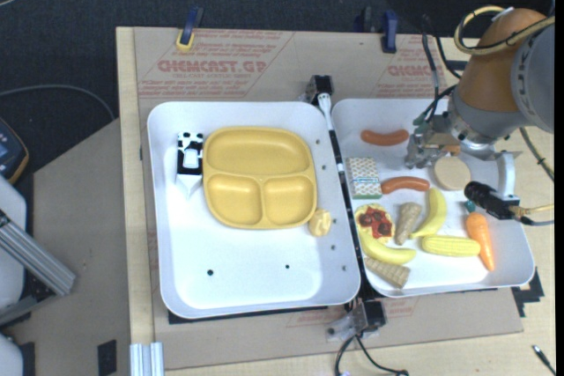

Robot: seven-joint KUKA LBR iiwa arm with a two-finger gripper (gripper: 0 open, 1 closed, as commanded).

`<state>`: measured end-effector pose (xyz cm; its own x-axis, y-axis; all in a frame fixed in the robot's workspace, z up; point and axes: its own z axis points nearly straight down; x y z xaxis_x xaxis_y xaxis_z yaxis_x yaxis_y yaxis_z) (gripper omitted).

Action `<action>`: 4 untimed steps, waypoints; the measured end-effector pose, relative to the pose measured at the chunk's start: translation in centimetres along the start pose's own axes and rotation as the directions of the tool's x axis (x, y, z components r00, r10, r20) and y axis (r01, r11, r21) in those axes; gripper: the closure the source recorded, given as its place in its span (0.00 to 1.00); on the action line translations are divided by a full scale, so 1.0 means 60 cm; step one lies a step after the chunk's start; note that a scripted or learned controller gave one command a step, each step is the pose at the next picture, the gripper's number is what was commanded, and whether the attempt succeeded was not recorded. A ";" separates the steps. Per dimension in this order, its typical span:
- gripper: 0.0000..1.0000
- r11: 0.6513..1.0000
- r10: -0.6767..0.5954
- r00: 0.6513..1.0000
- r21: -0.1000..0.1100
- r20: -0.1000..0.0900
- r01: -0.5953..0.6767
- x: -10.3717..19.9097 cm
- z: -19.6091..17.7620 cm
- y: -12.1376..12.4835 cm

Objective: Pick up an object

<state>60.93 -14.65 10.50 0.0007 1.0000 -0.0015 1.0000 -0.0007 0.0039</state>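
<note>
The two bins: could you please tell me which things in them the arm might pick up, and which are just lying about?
For the job:
gripper
upper sausage
lower sausage
banana
corn cob
carrot
round cracker

Just lying about:
yellow divided tray
left bin
blue clamp
cardboard sheet

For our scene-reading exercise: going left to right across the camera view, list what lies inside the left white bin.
Black-and-white toy → yellow divided tray → small pale yellow piece at the tray's lower right corner.
</note>
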 end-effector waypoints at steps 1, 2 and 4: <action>1.00 1.000 -0.002 1.000 -0.003 0.001 0.002 0.006 -0.074 0.008; 1.00 1.000 -0.002 1.000 -0.006 0.002 0.002 -0.003 -0.178 0.020; 1.00 1.000 -0.006 1.000 0.005 -0.005 0.006 0.079 -0.219 0.001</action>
<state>60.91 -9.89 23.64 -0.0056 1.0000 0.0032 1.0000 0.0056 -0.0013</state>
